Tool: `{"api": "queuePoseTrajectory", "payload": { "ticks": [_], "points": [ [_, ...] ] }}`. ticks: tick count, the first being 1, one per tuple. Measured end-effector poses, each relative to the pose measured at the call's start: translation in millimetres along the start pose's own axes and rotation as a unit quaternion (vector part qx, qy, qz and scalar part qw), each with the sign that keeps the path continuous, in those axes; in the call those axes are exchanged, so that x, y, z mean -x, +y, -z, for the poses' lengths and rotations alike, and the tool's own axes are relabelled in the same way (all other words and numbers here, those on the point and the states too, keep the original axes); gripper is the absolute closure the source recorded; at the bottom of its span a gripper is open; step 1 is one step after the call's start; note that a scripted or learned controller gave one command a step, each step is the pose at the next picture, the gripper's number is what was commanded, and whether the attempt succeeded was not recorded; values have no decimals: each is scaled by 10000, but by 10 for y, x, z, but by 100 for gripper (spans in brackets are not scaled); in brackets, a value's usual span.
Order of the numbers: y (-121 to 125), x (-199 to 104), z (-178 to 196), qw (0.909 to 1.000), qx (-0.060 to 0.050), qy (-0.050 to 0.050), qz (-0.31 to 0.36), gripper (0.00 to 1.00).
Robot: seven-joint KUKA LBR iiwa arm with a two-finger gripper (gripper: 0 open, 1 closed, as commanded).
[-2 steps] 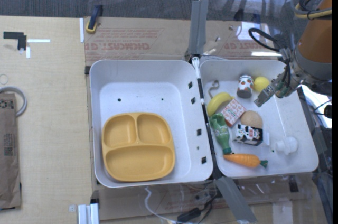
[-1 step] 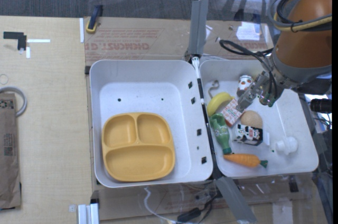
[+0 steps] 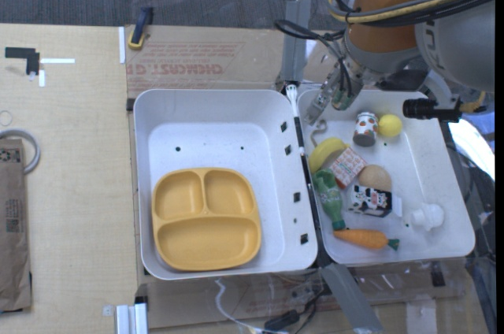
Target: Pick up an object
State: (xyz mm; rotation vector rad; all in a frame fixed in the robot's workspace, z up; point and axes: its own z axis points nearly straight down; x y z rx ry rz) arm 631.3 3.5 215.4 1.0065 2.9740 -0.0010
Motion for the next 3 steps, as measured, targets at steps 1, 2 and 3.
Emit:
{"api": "queuePoseTrajectory", "payload": {
  "ticks": [1, 2, 3],
  "points": [
    [2, 15, 92, 10000, 6, -17, -1, 100],
    [-594, -351, 375, 9932, -1, 6, 1166, 100],
    [-592, -336, 461, 9934, 4, -5, 1151, 100]
  ]
}}
